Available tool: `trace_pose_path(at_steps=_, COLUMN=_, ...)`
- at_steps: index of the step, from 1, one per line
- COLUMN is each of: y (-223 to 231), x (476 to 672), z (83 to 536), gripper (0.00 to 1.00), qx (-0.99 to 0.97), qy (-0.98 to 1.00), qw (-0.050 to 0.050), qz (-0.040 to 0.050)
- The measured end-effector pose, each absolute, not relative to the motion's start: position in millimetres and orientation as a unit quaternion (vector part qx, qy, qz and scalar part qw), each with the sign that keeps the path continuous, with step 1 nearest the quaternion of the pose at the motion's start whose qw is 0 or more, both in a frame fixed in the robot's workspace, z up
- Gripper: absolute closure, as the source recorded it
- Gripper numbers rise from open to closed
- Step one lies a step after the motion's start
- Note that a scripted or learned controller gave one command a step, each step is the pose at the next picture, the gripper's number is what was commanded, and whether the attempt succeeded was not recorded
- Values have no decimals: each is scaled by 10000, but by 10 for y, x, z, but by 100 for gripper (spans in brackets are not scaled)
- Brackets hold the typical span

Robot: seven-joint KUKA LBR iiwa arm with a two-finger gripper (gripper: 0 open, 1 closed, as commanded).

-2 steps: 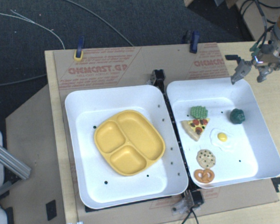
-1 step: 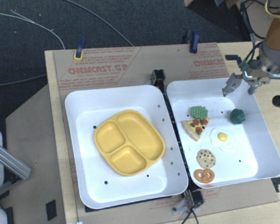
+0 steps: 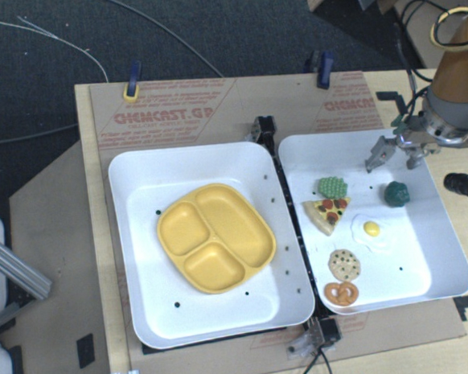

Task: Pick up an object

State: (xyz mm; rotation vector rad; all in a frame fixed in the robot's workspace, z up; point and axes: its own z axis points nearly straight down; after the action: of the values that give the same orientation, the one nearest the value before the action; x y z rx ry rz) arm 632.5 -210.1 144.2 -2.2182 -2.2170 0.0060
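Note:
The right bin [image 3: 440,238] holds several toy foods: a green broccoli piece [image 3: 332,187], a pizza slice [image 3: 327,213], a fried egg [image 3: 371,230], a dark green ball [image 3: 396,193], a cookie [image 3: 344,265] and a pretzel [image 3: 342,294]. My gripper [image 3: 394,155] hangs over the bin's back right part, above and just behind the green ball. Its two fingers are spread apart with nothing between them.
The left bin [image 3: 144,270] carries a yellow divided plate [image 3: 214,237]. Clamps [image 3: 324,68] sit at the board's back edge. A black latch [image 3: 264,128] stands between the bins. The arm [image 3: 452,84] comes in from the right.

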Motion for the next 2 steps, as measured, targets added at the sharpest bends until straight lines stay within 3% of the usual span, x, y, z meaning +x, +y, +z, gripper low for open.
trace_pose_path(at_steps=1, y=-2092, x=6311, z=904, gripper=0, qx=-7070, qy=-7072, qw=31, qz=19)
trace_pose_path(at_steps=2, y=-2096, x=6337, z=1057, gripper=100, qx=-7067, qy=-7075, qw=-11, qz=-4)
